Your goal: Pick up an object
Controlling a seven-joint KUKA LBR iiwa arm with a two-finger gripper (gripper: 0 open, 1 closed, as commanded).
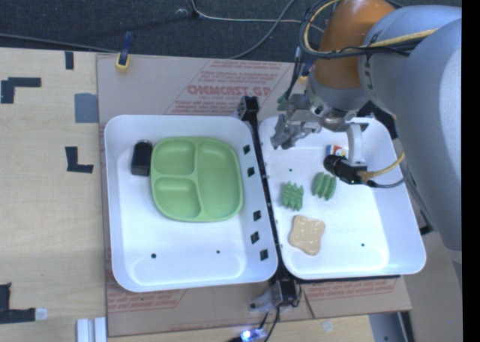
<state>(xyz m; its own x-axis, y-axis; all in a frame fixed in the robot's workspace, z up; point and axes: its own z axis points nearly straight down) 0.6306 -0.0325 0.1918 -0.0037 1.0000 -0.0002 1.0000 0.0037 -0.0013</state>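
a: where's the end effector (287,136)?
b: low over the right bin (390,252), at its far left corner; can't tell how it's set.
a: objects?
b: toast (306,235), two green pieces (292,196) (324,184) just nearer the camera; tray (196,178) and black block (141,158) left, in the other bin (124,258).
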